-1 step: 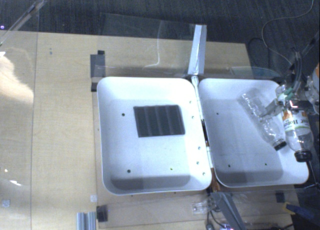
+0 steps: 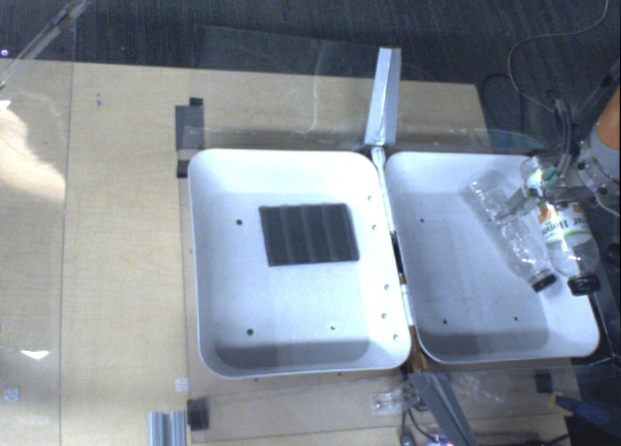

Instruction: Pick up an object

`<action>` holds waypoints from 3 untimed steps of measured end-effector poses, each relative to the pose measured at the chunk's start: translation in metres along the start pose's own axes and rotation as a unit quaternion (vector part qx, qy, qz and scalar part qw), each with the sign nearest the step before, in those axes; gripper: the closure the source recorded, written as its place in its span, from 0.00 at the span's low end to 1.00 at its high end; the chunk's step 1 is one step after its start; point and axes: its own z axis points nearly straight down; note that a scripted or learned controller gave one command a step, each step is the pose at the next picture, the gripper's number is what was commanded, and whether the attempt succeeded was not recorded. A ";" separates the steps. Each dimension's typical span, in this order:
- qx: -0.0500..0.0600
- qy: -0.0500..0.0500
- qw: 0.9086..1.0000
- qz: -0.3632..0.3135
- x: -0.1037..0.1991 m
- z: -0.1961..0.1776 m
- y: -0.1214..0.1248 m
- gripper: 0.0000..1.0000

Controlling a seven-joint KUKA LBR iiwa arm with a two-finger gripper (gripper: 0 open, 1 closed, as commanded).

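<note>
Near the bottom edge of the view, a small metal bracket [image 2: 167, 425] and a black clip [image 2: 198, 415] are sitting on the pale wooden surface [image 2: 107, 240], just below the left bin's front corner. Beside them, further right, a clear scrap of plastic [image 2: 393, 400] and some cables [image 2: 427, 425] are lying under the seam where the two bins are meeting.

Left white bin [image 2: 213, 337] is holding one thing, a dark ribbed rectangular block [image 2: 309, 234], lying flat a little above the bin's middle and well apart from every wall.

Right white bin [image 2: 437, 337] is carrying the objects on offer. A clear plastic bottle [image 2: 509, 226] is lying on its side, slanting from upper left down to lower right, with a dark cap at its lower end. Just beside it on the right, a second bottle with a white label [image 2: 561, 231] is lying close to the bin's right wall, a black cap at its lower end too. Whether the two bottles are touching cannot be told.

At the right edge, the arm is reaching in, its orange band [image 2: 609, 129] showing above the wrist. The jaws [image 2: 541, 177] are hanging over the upper end of the bottles; how far they are parted, and whether they are gripping anything, I cannot tell.

A grey upright post [image 2: 382, 95] is standing behind the seam between the bins.
</note>
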 end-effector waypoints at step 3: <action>0.013 0.006 0.994 -0.104 -0.018 0.104 0.093 0.00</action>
